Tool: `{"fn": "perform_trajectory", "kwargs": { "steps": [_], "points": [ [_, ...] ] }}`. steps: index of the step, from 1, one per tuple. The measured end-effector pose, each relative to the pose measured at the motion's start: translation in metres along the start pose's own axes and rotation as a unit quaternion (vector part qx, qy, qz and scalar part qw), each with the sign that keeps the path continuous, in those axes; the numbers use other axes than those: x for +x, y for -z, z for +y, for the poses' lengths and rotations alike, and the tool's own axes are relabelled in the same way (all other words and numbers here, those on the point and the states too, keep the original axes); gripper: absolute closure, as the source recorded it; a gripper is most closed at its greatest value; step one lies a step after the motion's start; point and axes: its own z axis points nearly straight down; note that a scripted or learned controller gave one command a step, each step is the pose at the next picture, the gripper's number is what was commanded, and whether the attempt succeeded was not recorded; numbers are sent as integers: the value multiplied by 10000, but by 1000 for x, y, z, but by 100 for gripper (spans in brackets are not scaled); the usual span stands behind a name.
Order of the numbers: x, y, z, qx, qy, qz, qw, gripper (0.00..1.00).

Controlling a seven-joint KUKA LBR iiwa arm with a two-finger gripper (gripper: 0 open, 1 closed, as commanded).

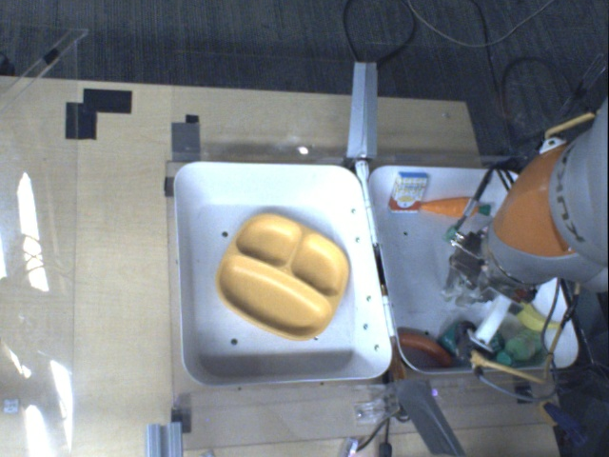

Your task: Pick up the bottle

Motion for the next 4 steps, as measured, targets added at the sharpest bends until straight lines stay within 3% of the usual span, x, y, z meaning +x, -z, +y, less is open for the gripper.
{"fn": "perform_trajectory", "kwargs": {
  "steps": [1, 2, 3, 4],
  "points": [
    [10, -50, 43, 45, -59, -9, 10000, 100],
    [69, 47, 18, 67, -122, -26, 9999, 100],
    [69, 46, 53, 71, 8, -32, 10000, 100],
    [69, 46, 53, 71, 16, -31, 10000, 0]
  ]
}}
